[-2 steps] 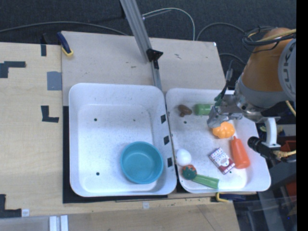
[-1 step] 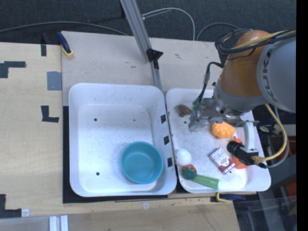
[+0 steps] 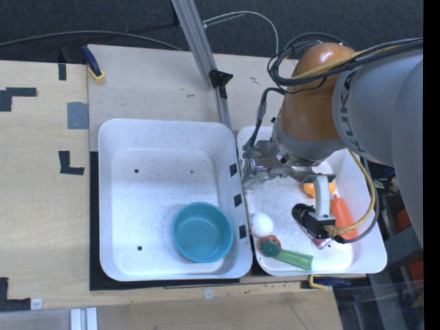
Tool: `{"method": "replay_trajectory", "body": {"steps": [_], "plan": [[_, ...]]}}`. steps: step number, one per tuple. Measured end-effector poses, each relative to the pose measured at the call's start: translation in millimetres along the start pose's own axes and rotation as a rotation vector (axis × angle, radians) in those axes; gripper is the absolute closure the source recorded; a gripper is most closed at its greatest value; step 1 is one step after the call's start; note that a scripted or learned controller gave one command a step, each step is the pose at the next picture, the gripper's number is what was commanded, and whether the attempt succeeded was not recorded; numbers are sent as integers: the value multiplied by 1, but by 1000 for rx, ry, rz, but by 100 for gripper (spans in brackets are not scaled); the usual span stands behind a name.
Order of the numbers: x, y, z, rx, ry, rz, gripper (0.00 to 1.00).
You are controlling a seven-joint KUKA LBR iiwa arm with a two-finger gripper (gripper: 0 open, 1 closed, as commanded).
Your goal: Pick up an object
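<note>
In the right bin [image 3: 368, 253] my gripper [image 3: 253, 165] hangs close to the left wall at the bin's upper left. Below it, toward the front, lies a small white ball [image 3: 262, 223], apart from the gripper. In front of the ball sits a green stick [image 3: 294, 258] with a round red and teal head [image 3: 269, 245]. An orange carrot-like piece [image 3: 342, 216] lies at the right of the bin. A yellow-orange piece [image 3: 321, 186] shows just under the wrist. I see nothing between the gripper's metal parts.
The left bin [image 3: 117, 184] holds a blue bowl [image 3: 201, 232] at its front right corner. A grey metal pole [image 3: 199, 40] slants down to the wall between the bins. The large arm body covers the back of the right bin.
</note>
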State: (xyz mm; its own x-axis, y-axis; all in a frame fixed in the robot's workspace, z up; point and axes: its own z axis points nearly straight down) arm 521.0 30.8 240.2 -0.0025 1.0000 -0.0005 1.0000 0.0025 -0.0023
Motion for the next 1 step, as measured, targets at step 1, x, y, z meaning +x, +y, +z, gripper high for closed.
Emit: {"method": "replay_trajectory", "body": {"steps": [1], "plan": [[51, -12, 12, 2, 1, -4, 100]]}}
